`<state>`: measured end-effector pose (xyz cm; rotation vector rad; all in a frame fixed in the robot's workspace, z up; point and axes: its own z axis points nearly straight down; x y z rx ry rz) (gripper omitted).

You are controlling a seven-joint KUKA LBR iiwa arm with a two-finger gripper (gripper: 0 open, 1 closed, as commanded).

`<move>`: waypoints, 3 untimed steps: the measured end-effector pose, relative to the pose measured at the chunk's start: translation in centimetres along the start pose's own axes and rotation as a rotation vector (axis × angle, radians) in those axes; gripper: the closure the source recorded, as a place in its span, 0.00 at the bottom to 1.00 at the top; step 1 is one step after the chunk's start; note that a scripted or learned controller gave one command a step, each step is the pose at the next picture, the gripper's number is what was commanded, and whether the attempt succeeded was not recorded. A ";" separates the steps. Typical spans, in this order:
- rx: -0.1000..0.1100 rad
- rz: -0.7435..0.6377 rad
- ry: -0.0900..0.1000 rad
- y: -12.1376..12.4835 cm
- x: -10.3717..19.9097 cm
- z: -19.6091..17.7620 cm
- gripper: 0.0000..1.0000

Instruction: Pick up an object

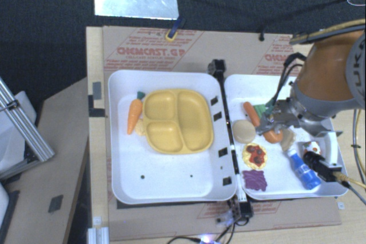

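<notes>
I have the claw (273, 127) low in the right bin (326, 194), right of frame centre, over an orange piece (273, 136); I cannot tell its state. I'd centre on that piece, clear of the beige ball (244, 131).

One camera is hanging above the worktop (189, 43), looking down on it at a slant from the near side. It is sitting far enough back to be taking in both white bins whole, the left bin (123, 140) and the right bin (329, 191), plus dark floor beyond the far edge. The arm (334, 74) is coming into the frame from the right, cut off by the border.
</notes>
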<state>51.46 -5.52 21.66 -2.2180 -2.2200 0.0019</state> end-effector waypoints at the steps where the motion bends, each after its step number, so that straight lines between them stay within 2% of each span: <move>1: -0.002 0.001 -0.001 -1.3 0.0 0.2 1.00; 3: -0.007 -0.004 -0.001 -1.6 0.2 -1.6 1.00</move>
